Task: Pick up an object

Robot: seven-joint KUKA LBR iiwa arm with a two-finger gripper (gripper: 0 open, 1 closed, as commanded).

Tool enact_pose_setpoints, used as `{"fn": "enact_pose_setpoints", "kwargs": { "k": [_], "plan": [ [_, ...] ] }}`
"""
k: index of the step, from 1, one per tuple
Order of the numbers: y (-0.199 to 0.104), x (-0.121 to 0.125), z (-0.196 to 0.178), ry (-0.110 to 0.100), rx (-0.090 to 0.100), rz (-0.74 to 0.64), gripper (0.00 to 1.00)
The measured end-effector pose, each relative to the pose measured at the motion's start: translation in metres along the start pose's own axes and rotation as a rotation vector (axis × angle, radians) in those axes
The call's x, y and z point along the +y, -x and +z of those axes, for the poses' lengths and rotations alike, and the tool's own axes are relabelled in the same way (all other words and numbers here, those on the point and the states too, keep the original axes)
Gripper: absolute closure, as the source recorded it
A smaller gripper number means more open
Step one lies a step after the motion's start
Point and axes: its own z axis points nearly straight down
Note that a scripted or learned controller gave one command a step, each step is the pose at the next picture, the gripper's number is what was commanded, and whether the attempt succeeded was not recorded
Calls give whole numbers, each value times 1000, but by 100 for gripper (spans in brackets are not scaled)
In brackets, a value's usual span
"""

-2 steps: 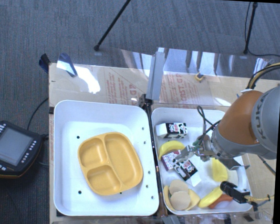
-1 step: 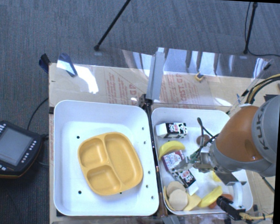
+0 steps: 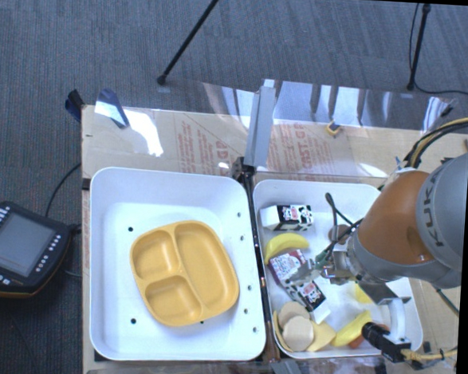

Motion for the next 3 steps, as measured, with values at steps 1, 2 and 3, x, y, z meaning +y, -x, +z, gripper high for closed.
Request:
{"fn": "enact_pose_setpoints", "kwargs": {
  "k": [1, 2, 3],
  "plan": [
    [2, -12, 2, -2, 7, -84, 0],
    [-8, -26, 26, -59, 23, -194, 0],
    [-7, 46, -15, -55, 25, -297, 0]
  ]
}}
